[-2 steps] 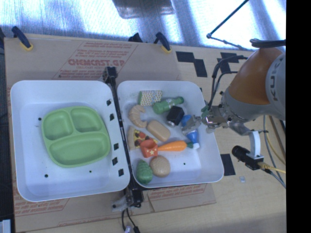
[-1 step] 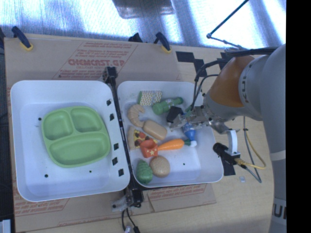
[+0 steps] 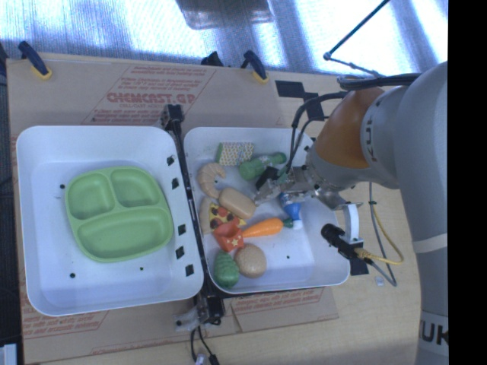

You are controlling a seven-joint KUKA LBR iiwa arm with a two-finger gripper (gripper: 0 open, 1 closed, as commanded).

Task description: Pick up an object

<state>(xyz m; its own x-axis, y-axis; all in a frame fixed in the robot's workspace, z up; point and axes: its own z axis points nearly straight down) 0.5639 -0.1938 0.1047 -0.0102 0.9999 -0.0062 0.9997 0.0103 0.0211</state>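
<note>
The right bin [image 3: 319,268] holds several toy foods. Among them are an orange carrot [image 3: 262,228], a tan bun [image 3: 237,201], a curled tan croissant [image 3: 209,177], a green vegetable [image 3: 259,166] and a yellow-green block [image 3: 234,153]. There are also a red piece [image 3: 228,239], a brown round piece [image 3: 251,259] and a green knobbly piece [image 3: 225,269]. My gripper [image 3: 275,185] hangs low over the bin's middle, just right of the bun and below the green vegetable. A small blue-and-white object [image 3: 293,210] lies right beneath the wrist.
The left bin [image 3: 38,280] holds a green three-compartment plate [image 3: 118,213]. A black clip divider [image 3: 183,204] runs between the bins. The grey arm with its orange band [image 3: 346,131] covers the right bin's right side. Cables [image 3: 380,242] hang by the bin's right rim.
</note>
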